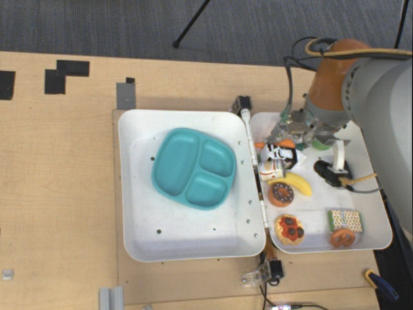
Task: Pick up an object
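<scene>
- Gripper point(286, 142): mine, hanging over the right bin point(381, 231), up-view and slightly left of the banana point(298, 184). I cannot tell from this view whether it is wide or closed.
- Pack point(273, 163): small and white with black and orange markings. It lies just left and up-view of the banana, right below my gripper. I cannot tell whether we are touching.
- Donut point(282, 194): round and brown with a dark centre, against the banana's lower left side.
- Pizza point(289, 229): round, orange-yellow with red and dark spots, down-view of the banana and apart from it.
- Block point(345, 220): green-edged with a pale dotted face, right and down-view of the banana. An orange lump point(342, 238) sits just below it.
- Left bin point(129, 192): left of the banana. It holds a teal plate point(193, 166) with three compartments, lying flat.
- Bench point(58, 192): pale wood, with black patches point(64, 76) far left and up-view of the banana.
- Floor point(97, 11): grey carpet beyond the bench, well up-view of the banana.
</scene>
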Controlling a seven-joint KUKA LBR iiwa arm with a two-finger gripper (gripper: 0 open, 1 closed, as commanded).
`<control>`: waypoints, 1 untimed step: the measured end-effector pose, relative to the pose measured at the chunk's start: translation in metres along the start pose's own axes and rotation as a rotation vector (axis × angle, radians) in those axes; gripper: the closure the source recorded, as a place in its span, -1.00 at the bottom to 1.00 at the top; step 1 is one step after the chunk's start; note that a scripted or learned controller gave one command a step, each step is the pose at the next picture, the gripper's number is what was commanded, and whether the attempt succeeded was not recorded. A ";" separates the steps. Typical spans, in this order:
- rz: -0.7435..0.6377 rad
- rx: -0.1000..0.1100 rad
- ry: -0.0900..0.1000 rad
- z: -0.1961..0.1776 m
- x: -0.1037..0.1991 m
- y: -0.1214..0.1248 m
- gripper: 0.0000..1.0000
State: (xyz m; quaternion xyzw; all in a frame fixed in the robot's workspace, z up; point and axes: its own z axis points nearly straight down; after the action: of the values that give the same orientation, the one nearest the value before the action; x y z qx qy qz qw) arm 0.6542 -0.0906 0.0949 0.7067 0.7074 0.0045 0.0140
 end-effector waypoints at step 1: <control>-0.002 0.002 0.003 0.000 -0.001 0.004 -1.00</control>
State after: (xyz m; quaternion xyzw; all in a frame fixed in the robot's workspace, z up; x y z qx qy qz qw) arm 0.6587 -0.0916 0.0948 0.7061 0.7080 0.0048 0.0125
